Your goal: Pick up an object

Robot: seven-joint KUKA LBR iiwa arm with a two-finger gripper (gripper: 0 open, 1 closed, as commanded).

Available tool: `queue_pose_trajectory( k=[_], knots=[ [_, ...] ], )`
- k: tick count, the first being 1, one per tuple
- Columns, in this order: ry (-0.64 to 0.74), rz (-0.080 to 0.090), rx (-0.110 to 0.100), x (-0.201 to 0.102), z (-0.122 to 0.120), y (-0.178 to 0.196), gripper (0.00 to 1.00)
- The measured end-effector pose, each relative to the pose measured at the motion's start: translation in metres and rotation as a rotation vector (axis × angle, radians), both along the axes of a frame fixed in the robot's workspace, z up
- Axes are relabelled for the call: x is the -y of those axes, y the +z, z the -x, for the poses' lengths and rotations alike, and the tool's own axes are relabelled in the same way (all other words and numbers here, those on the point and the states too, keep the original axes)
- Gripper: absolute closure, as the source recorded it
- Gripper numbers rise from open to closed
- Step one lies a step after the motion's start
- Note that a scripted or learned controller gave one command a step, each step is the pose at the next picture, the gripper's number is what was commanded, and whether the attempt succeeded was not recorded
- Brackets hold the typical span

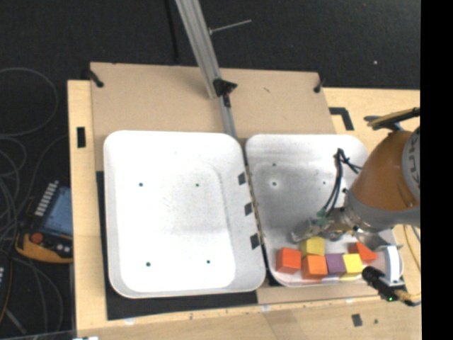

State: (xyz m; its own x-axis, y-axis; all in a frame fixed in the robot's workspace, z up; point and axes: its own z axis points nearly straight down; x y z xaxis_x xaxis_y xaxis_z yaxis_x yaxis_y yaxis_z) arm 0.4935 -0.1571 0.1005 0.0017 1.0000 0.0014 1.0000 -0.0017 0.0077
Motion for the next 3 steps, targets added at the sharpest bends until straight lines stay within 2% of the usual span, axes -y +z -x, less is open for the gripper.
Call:
queue_pose_trajectory(
  k=[1, 2, 3],
  knots=[
    [0.006, 0.006, 0.002, -0.059, 0.007, -0.002, 0.00],
    [0.002, 0.002, -0.002, -0.050, 0.008, -0.003, 0.00],
    [-0.004, 0.003, 0.008, -0.049, 0.005, 0.009, 1.00]
  ],
)
